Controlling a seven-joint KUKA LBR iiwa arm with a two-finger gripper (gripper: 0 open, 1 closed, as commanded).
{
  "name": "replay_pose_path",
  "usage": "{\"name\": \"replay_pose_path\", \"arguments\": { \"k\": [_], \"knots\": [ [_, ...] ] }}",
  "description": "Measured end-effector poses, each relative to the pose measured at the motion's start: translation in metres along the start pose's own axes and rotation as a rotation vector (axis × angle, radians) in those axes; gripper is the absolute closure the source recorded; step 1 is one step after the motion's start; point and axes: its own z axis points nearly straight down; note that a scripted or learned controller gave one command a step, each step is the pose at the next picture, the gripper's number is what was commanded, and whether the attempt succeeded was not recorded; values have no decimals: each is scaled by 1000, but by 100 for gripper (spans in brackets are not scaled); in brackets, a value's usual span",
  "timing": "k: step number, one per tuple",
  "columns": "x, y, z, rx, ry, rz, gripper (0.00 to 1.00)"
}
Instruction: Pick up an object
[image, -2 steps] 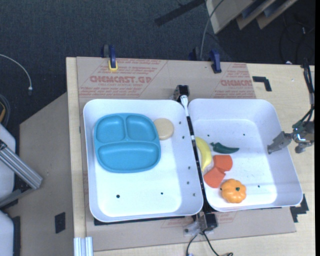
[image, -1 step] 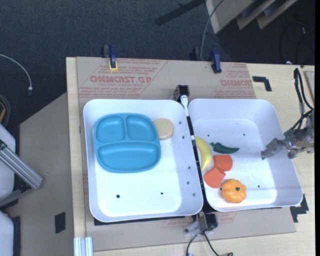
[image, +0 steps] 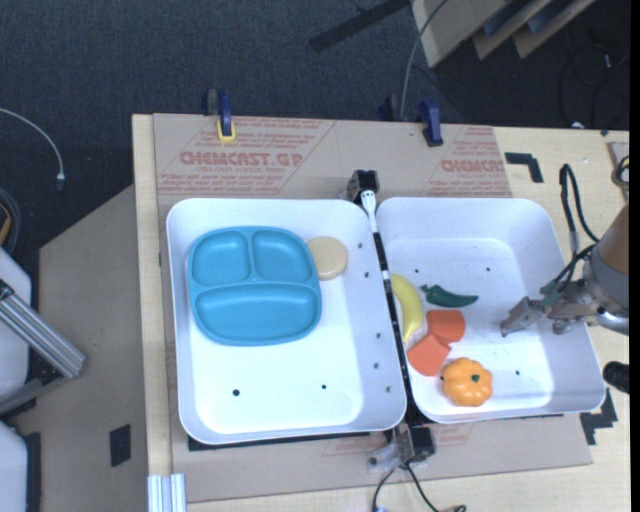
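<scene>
While my tool (image: 522, 318) hangs over the right bin (image: 520, 225), I cannot tell its state. Pumpkin (image: 467, 382), banana (image: 406, 305), pepper (image: 448, 295) lie apart, left of it.

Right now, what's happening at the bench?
The arm's hand sits low inside the right bin, near its right side, with nothing visibly between its fingers. The banana, green pepper, two orange pieces and small pumpkin lie apart from it by the bin's left wall. The blue tray and a round cookie lie in the left bin.
</scene>
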Motion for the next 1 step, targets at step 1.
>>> {"name": "replay_pose_path", "arguments": {
  "k": [1],
  "knots": [
    [-2, 2, -14, -9, -5, 0, 100]
  ]
}}
